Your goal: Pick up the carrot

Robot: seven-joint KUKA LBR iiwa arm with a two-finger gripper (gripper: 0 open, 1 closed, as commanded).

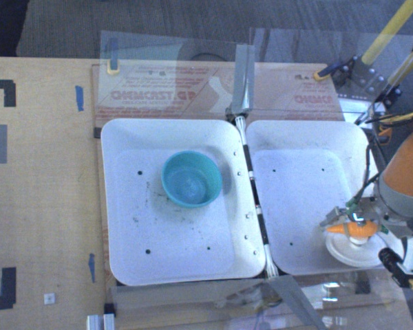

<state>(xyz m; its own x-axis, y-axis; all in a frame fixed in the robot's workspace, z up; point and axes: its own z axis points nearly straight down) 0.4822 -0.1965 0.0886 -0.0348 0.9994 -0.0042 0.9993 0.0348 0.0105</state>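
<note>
Left bin (124,253): a teal bowl (191,178) is sitting upright near the middle, slightly toward the back. Right bin (296,184): a white plate (344,251) is lying at the near right corner. The carrot (352,230) is resting over the plate's far edge. The gripper (356,220) is hanging right over the carrot, touching or nearly so; cannot tell whether it is spread or pinching.

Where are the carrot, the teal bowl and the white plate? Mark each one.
carrot (356,230): camera view, on its orange body, under the gripper.
teal bowl (191,179): camera view, on its inner bottom.
white plate (345,251): camera view, on its rim in the right bin.
</note>
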